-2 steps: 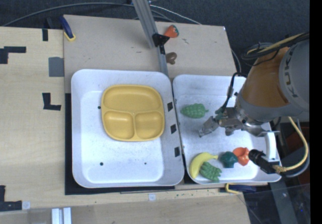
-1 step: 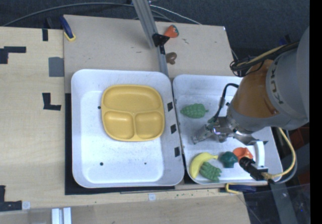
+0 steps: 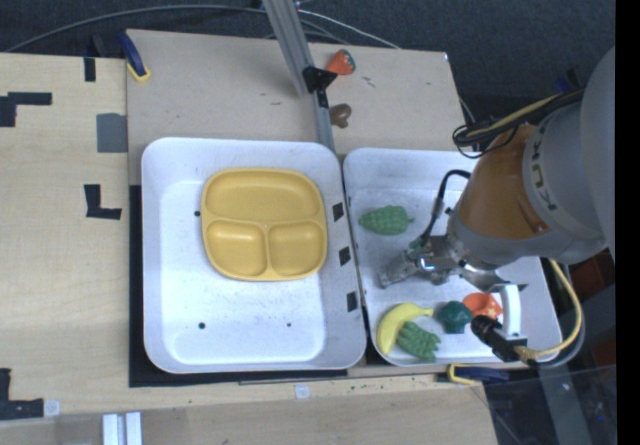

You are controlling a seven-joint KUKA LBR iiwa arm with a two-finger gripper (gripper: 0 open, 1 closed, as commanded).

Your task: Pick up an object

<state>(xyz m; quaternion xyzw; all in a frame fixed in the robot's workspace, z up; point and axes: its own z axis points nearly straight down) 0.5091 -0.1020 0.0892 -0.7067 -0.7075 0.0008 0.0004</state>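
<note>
The right bin (image 3: 400, 168) holds several small toy foods. A green leafy piece (image 3: 386, 220) lies near its upper left. Along the front edge sit a yellow banana (image 3: 396, 318), a bumpy green piece (image 3: 418, 339), a dark teal piece (image 3: 454, 315) and an orange piece (image 3: 483, 304). My gripper (image 3: 395, 276) hangs over the middle of this bin, its metal fingers pointing left, between the leafy piece and the banana. Nothing shows between the fingers. The arm's orange band (image 3: 500, 198) and grey body cover the bin's right side.
The left bin (image 3: 165, 233) carries a yellow three-compartment plate (image 3: 265, 223). A grey pole (image 3: 285, 18) slants down to the bins' shared wall, with an orange and a brown object (image 3: 341, 61) beside it on the bench. Cables loop around the arm at the right.
</note>
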